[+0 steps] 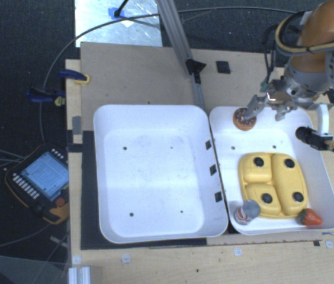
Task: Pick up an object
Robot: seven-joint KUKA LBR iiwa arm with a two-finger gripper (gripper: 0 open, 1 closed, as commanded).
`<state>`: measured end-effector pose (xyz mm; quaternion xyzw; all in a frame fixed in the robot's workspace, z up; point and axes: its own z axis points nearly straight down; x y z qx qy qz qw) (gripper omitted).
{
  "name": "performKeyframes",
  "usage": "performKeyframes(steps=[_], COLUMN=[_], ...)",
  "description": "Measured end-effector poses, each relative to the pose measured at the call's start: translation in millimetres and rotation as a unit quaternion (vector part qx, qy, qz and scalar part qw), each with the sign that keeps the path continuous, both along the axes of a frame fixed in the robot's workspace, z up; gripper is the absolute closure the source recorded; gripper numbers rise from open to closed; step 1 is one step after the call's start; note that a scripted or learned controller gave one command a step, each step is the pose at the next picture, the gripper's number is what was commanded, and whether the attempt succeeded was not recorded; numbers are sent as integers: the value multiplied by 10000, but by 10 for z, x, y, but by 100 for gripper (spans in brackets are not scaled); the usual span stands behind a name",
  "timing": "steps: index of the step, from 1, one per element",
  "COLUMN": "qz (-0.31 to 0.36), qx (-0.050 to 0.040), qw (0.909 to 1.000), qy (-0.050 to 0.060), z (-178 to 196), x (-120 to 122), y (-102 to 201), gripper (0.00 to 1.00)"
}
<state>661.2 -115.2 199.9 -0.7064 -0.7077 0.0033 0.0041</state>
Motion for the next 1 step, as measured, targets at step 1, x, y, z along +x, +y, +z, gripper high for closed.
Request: performKeyframes(steps=[1], qz=[11], qx=[-6], qw=[10000], qy=[-62], z=[77], x=[29], y=[4], gripper=[0])
